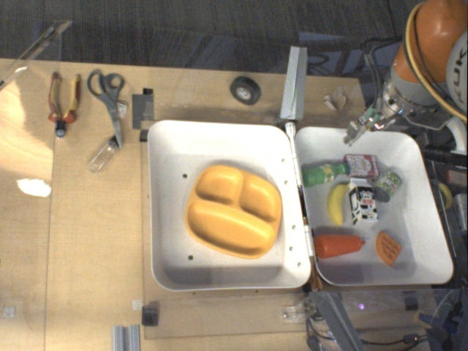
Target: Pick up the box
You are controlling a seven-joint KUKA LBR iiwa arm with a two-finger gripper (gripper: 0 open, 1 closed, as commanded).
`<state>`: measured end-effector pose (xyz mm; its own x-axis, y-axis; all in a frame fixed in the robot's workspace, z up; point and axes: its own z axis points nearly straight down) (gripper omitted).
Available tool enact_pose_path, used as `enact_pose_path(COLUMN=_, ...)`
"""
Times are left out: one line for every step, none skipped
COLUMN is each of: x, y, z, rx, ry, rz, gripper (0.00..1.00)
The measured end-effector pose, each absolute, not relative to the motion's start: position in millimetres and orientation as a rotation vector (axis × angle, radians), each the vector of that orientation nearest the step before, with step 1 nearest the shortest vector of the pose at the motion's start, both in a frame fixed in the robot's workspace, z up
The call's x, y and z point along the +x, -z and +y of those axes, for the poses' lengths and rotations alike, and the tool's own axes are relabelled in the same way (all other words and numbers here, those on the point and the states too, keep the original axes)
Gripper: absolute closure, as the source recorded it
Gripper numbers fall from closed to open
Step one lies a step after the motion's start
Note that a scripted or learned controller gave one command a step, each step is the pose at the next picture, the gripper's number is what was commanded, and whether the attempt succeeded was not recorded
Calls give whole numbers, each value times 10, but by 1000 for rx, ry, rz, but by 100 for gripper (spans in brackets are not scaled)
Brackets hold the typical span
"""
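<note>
We reach for the box

The box (pixel 362 166) lies just below our end effector (pixel 369 121), long side running sideways; we cannot tell its grip.

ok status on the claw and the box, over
Claw above right bin's far rim, holding nothing. Box flat in right bin. Bottle, banana, cow carton crowd it.
</note>
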<state>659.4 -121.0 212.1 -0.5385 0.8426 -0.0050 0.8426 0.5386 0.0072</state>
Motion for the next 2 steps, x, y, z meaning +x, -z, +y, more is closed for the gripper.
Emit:
enact_pose_path(x=5873, y=-1526, z=-1005, rx=857, ry=-4, rz=3015, gripper=100)
enact_pose_path(x=6487, y=-1873, z=-631, rx=1348, ry=-7, rz=2829, gripper=100)
